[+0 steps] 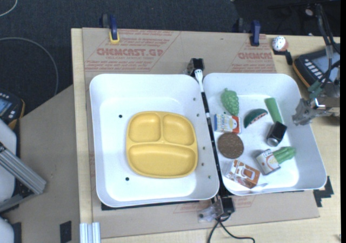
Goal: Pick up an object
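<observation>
Things to pick all lay in the right bin (308,144): a green bumpy grape bunch (231,100) near the top-left, a green stick (273,110) w/ a dark green wedge (255,117) just left of it, a small white & blue carton (226,123) by the divider, a brown round disc (230,145) just below that, a black can (276,133) toward the right, a small box w/ a green piece (274,157) below it, & an orange-white packet (243,173) at the front. Gripper (306,112) sat at the bin's right rim, near the stick & can, touching none; nothing btwn its fingers, couldn't tell their spread. Left bin (102,128) held a yellow divided plate (161,144). Both bins sat on a cardboard sheet (162,47).
</observation>
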`<action>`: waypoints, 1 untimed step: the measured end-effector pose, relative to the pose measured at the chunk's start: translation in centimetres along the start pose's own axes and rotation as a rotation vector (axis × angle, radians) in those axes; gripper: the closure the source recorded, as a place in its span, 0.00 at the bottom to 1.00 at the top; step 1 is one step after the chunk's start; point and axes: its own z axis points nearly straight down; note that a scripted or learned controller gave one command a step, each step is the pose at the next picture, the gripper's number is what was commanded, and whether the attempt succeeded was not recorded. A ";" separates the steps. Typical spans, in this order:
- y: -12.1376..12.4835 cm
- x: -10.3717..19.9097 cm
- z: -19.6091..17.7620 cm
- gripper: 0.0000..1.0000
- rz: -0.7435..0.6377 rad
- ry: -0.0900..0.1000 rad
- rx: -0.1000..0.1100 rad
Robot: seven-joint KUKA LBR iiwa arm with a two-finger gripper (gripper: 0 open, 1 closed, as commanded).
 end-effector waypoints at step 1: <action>1.7 6.1 0.2 1.00 -0.014 0.002 -0.007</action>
